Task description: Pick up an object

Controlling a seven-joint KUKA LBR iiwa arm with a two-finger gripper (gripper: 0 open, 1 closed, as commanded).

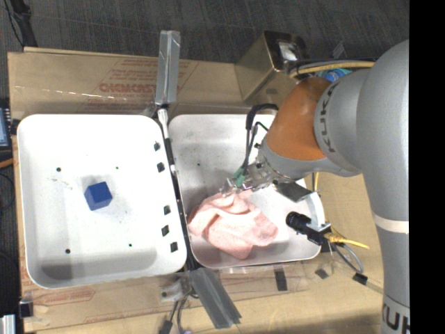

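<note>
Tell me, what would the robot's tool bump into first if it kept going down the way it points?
Most likely the pink cloth. The tool sits right at the cloth's top edge in the right bin, pointing down into it. How high it hangs above the cloth is hard to judge.

Grey arm (368, 138) reaching in from the right, orange-banded wrist bent down, pincer (240, 185) lowered, pointing left

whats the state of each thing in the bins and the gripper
blue cube: resting flat on the floor of the left bin, untouched.
pink cloth: crumpled in a heap in the right bin.
gripper: down at the cloth's upper edge; grip not discernible.
</note>
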